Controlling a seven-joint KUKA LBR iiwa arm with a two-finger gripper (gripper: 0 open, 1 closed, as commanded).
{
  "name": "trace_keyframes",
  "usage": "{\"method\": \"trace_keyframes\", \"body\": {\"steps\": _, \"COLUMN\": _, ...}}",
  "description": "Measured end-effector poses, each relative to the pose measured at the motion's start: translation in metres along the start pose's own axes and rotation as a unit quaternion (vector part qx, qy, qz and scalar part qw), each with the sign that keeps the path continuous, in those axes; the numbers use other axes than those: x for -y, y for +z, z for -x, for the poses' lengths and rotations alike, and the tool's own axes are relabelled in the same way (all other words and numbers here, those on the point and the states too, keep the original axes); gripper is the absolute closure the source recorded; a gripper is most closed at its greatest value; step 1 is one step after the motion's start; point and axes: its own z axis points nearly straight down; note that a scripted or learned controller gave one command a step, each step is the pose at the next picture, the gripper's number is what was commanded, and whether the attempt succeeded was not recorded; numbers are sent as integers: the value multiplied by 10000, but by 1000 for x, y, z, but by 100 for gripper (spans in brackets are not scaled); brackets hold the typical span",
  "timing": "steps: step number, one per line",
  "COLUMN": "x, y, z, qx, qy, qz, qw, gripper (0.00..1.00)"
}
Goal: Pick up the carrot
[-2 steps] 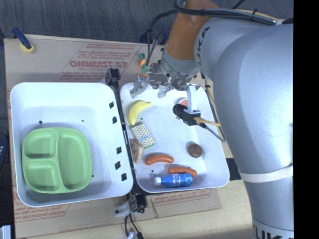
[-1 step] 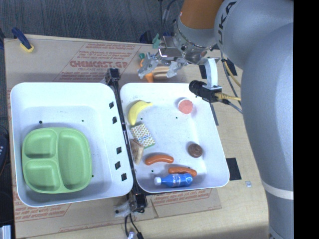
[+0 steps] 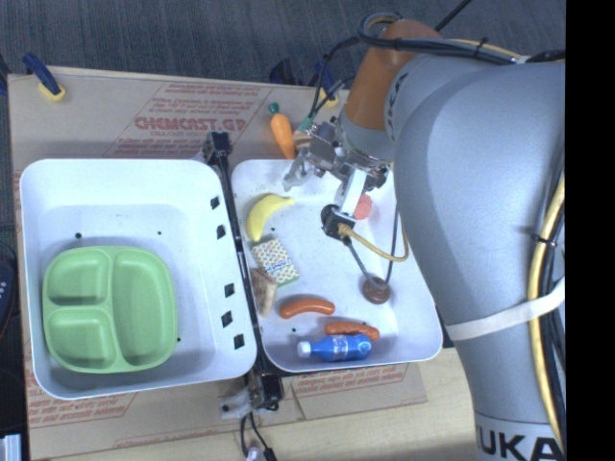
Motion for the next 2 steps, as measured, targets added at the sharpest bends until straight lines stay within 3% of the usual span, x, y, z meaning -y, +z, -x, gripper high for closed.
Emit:
{"method": "trace_keyframes", "body": {"steps": 1, "x": 0, "y": -11, "z": -1, "qx": 1, "qy": -42, "qz": -18, "qw": 10000, "gripper": 100}}
{"method": "trace_keyframes", "body": {"steps": 2, "x": 77, "y": -70, "z": 0, "qx": -7, "qy": 1619, "qz": 0, "qw": 9868, "gripper": 100}}
